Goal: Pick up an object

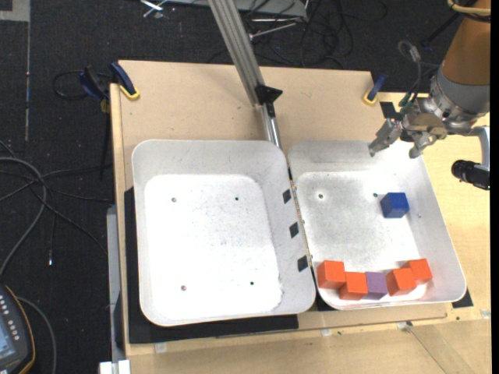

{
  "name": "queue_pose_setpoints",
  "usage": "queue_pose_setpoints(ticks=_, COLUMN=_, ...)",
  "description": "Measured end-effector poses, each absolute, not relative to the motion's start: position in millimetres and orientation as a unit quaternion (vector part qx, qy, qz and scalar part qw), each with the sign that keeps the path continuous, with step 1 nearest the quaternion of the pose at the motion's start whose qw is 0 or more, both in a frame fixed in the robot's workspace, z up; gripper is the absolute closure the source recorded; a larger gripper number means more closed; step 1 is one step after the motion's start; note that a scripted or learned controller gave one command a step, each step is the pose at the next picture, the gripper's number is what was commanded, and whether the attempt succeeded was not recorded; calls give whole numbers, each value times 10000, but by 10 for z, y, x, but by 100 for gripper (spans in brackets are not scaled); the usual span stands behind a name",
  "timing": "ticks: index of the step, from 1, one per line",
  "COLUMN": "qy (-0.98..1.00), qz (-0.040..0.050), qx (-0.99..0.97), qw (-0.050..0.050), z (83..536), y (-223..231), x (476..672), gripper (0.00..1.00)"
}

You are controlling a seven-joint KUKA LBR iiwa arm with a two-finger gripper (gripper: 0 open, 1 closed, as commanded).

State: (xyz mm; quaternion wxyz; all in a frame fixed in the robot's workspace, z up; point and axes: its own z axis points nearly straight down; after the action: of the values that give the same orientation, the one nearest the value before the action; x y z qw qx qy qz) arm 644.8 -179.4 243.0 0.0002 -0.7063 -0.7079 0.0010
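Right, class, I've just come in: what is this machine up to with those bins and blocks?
A grey robot arm reaches in from the right, its pincer open above the far edge of the right bin, holding nothing. A blue block sits alone in that bin, just below the pincer. Four orange blocks and a purple block line the near edge. Nothing has been picked up yet.

grey arm (456,92), orange band, metallic end effector (398,145), black cables
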Motion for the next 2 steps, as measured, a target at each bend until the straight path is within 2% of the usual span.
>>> queue_pose_setpoints(ticks=1, qy=-7059, qz=28, qx=-7083, qw=32, z=1804, y=-1950, x=5953, gripper=0)
queue_pose_setpoints(ticks=2, qy=-7091, qz=-56, qx=-7050, qw=-131, z=1258, y=-2187, x=5862, gripper=0)
